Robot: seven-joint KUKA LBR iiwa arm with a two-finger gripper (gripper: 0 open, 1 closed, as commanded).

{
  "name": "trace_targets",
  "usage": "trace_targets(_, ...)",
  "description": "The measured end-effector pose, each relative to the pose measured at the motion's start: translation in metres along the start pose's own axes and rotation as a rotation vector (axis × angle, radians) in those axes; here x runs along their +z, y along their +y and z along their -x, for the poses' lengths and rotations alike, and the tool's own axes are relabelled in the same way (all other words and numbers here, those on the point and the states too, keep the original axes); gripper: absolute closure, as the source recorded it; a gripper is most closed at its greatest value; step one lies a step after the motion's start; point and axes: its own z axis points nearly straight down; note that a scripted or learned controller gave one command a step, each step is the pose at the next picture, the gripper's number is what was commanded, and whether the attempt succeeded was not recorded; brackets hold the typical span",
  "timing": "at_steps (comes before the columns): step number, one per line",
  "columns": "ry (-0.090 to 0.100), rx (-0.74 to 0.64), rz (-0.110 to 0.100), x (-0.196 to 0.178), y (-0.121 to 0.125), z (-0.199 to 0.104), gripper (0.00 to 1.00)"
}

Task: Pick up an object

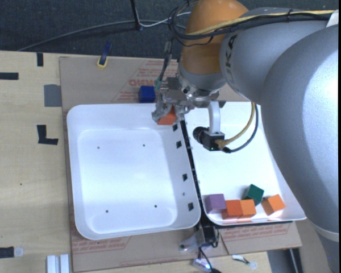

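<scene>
Along the near edge of your right bin [238, 152] lie 5 blocks [241, 203], purple, 2 orange, green and another orange, while over the far right corner of your left bin [125, 175] the gripper [166, 116] is clenched around an orange block [167, 119].

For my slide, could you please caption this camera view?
Gripper over left bin rim, orange block beneath; blocks in right bin.

Red printing runs along the cardboard sheet [125, 75] under the bins, at its far edge above the left bin [85, 118] and at its near edge, but the letters are too small and blurred to read.
</scene>
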Motion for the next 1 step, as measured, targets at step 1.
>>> trace_targets(1,-0.001,0.003,0.001,-0.0004,0.0003,0.0021,0.0)
